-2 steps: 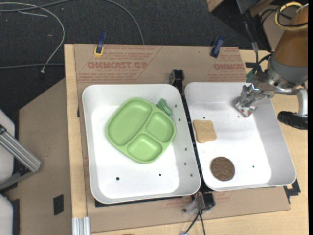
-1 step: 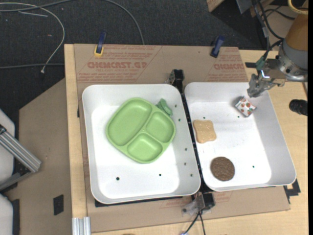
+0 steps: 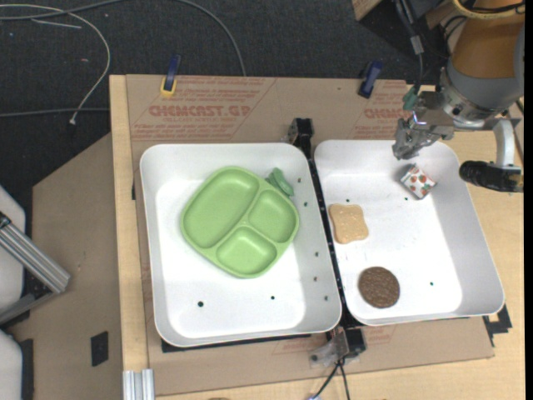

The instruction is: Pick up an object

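Seemingly the nearest candidate for the pick is the small white packet [image 3: 417, 181] with red and green marks, lying tilted on the floor of the right bin [image 3: 466, 248] toward its one o'clock corner; loose in the open, it offers room on all sides for a grasp from above. It sits just below and slightly to the four o'clock side of the gripper [image 3: 405, 146], close but apart from it, not between the fingers, and whether those fingers stand apart or together I cannot tell at this angle. Out from there, a tan bread-like slice [image 3: 347, 222] lies by the bin's nine o'clock wall and a brown round patty [image 3: 379, 287] toward seven o'clock, both flat and harder to pinch, I judge. Across the divide, the left bin [image 3: 166, 223] holds a green divided plate [image 3: 240, 221], with a small green piece [image 3: 281, 182] at its one o'clock rim
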`<state>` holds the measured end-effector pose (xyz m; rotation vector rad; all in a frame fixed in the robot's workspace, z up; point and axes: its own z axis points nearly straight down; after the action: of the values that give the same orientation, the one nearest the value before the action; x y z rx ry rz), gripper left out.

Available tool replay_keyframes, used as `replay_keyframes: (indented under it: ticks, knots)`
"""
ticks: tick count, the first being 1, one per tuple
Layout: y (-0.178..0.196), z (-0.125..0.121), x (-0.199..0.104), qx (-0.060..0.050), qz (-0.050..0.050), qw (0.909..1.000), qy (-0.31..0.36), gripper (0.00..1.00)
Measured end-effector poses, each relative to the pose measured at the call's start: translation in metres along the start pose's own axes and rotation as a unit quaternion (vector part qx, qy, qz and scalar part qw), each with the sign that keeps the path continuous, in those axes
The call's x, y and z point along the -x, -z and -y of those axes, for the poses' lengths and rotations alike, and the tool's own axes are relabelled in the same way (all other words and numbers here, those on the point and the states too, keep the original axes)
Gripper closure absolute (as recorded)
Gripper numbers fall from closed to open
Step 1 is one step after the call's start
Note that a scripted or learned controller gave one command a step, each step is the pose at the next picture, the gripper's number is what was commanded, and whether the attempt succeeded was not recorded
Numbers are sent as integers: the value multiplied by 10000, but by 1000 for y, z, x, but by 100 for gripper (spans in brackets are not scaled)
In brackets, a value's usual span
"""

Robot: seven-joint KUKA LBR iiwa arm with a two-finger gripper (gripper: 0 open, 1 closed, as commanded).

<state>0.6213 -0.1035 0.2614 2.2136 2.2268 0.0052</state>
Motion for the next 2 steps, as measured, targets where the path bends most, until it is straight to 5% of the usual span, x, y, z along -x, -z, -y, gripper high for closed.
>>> replay_keyframes:
  ticks: [2]
  knots:
    - [-4, 0, -115, -16, -8, 10000, 2, 100]
